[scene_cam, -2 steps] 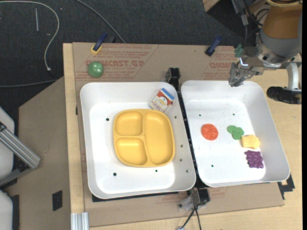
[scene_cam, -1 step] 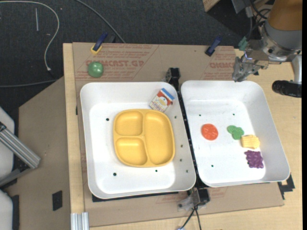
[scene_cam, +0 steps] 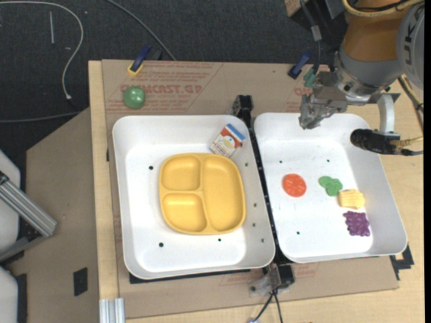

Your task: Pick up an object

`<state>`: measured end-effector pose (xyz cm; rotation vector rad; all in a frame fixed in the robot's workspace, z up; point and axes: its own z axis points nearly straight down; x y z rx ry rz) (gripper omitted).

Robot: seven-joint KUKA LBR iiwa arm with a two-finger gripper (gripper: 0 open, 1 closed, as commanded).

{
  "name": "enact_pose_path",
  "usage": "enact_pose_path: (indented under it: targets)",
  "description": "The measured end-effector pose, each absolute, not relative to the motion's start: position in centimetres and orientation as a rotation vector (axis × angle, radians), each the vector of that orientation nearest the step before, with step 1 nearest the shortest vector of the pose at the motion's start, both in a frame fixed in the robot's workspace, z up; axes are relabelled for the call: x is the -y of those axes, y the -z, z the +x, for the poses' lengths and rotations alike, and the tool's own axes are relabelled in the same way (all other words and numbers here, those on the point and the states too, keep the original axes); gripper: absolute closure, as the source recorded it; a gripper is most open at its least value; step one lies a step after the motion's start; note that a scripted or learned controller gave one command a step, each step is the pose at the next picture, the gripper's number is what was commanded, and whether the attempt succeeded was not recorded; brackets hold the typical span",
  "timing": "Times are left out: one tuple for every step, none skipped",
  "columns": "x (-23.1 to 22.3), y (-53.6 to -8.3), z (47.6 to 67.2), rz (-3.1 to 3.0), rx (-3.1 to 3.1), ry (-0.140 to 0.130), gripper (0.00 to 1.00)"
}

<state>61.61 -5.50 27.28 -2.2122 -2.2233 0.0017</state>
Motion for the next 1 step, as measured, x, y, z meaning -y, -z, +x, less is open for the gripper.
enact_pose_path:
  targets:
    - [1.21,-26.78,60.47,-2.212,2.224,-0.001,1.0]
